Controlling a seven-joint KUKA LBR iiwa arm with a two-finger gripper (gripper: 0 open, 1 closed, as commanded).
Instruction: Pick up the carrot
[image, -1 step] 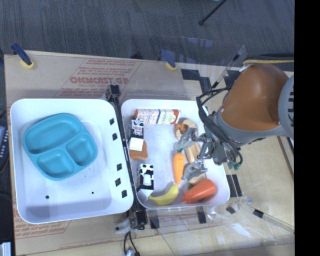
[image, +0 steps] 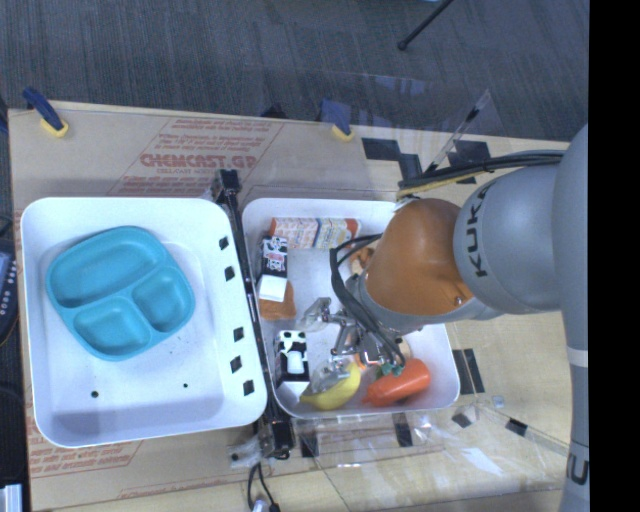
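Down in the right bin (image: 432, 395), lots of things sit close together. One yellow banana (image: 335, 390) lies at the near edge, and the one orange carrot (image: 400, 381) lies just beside it on the right, with its fat end by the banana. One small black and white toy (image: 292, 355) stands left of the banana. Farther back there is one box with a picture on it (image: 312, 232), one dark packet (image: 274, 256), and one little white block on a brown piece (image: 274, 294). The big grey arm (image: 520, 235) with its orange band (image: 415, 265) reaches over the middle of this bin and hides part of it. The metal gripper (image: 358, 345) hangs low, right above the banana and the carrot, and very near both. I cannot tell how wide it is or if it has hold of anything. The left bin (image: 60, 420) has one blue plate (image: 118, 290) with three parts. Two bins sit side by side on the worktop (image: 130, 140).
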